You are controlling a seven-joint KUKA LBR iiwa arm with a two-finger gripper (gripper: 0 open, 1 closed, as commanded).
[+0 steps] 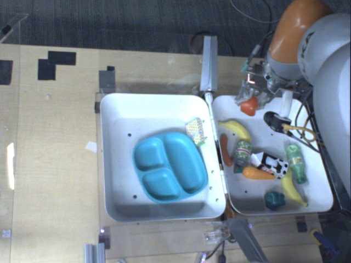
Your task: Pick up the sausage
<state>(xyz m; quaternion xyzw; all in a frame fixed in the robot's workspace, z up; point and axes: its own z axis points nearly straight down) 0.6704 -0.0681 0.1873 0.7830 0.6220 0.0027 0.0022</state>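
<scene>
The arm [318,37] reached in from the right, over the far corner of the right bin [323,201]. The gripper [251,100] sat above that bin's far left part. A small red-orange item [248,107] showed just at its tip; whether that item was gripped or merely lay beneath could not be told, and how far the hand was open could not be told either.

The sausage [225,149] lay in the right bin along the left wall, lengthwise, well apart from the gripper. A banana [236,128] lay just beyond it. A can [242,153] stood just right of the sausage. A carrot [258,173] lay nearer the front, touching a black-and-white toy [272,163]. A green bottle [296,162] lay toward the right wall, with a second banana [292,189] in front of it and a teal item [275,200] near the front wall.

The left bin [118,201] held a blue tray [170,166] with three compartments. A small patterned piece [195,130] lay by the tray's far right corner, near the divider.
</scene>
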